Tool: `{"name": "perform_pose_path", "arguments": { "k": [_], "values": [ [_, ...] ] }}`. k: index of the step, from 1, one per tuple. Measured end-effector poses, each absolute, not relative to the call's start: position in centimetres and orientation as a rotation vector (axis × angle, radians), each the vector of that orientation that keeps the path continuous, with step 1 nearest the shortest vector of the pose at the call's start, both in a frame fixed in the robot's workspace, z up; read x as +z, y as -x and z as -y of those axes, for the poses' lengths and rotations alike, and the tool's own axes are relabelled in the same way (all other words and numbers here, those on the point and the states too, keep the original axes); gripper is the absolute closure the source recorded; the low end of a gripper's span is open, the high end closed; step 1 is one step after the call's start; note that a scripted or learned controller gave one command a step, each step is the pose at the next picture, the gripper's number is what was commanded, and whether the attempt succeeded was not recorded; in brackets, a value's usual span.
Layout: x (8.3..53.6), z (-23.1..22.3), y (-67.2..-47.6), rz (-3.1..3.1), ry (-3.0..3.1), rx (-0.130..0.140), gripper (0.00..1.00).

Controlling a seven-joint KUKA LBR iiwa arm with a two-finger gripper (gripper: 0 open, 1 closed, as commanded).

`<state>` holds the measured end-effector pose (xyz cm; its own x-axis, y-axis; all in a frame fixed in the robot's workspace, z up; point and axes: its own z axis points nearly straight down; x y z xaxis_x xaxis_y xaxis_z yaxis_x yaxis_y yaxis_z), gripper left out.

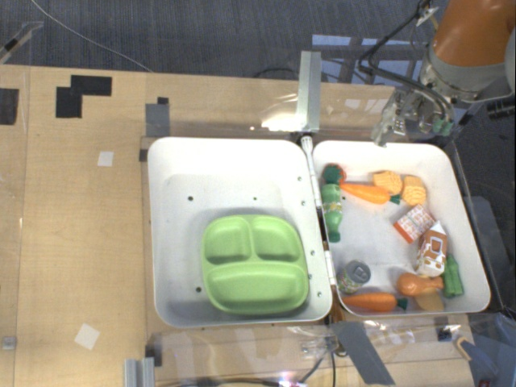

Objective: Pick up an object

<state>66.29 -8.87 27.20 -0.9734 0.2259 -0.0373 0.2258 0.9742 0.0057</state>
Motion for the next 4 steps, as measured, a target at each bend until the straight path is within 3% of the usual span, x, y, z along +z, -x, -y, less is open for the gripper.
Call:
{"name": "perform_pose_path", "arguments": {
  "k": [4],
  "values": [
    [32.7,8.5,-67.1,-3.039,-0.327,0.003,1.00]
  ]
}}
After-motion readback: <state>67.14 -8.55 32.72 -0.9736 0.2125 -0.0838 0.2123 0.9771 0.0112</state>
